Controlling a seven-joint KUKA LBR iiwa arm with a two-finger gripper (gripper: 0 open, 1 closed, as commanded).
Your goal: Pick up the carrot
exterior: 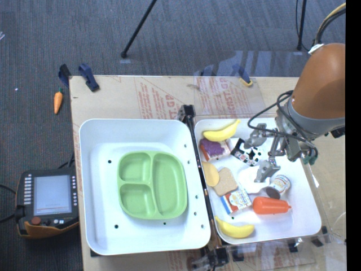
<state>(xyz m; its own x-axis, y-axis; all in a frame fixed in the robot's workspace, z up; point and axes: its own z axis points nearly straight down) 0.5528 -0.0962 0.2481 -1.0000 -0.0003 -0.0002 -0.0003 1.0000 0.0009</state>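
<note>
Nearest the camera, at six o'clock in the right bin (pixel 313 219), lies a banana (pixel 235 228). Just above it, toward three o'clock, the carrot (pixel 271 205) lies on its side, orange, touching a small can (pixel 279 183). Beside it at nine o'clock sit a slice of bread (pixel 227 180) and a packet (pixel 238 199). The gripper (pixel 265 171) hangs above the can at twelve o'clock of the carrot, apart from it; whether its pincer is apart or together, I cannot tell. A second banana (pixel 221 131) lies farthest. The left bin (pixel 96 230) holds a green divided plate (pixel 152 185).
</note>
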